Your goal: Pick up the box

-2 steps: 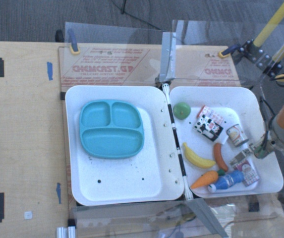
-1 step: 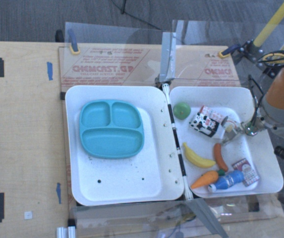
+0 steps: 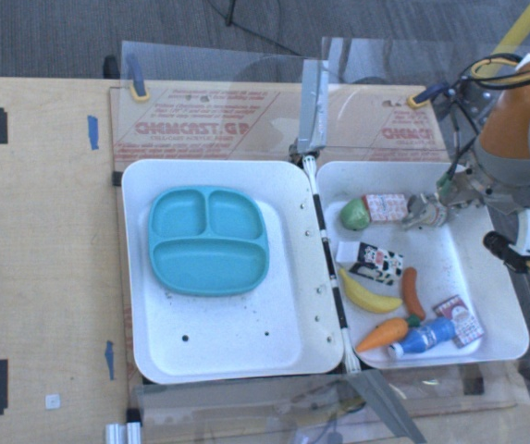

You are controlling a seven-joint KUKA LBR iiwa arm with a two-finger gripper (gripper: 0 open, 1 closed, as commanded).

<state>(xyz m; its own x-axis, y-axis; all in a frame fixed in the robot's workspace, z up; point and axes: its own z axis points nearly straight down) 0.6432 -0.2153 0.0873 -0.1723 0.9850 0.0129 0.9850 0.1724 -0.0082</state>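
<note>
A wooden bench (image 3: 43, 276) bears two white bins side by side. In the right bin (image 3: 496, 340) the claw (image 3: 422, 213) sits low, just beside the box (image 3: 386, 207), at its right end; whether it is released or clenched I cannot tell. A lime (image 3: 355, 215) touches the box's left end. This looks like the approach step: the next move calls for straddling the box squarely.

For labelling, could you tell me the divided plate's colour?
The divided plate is turquoise blue, seen clearly in the camera view.
</note>
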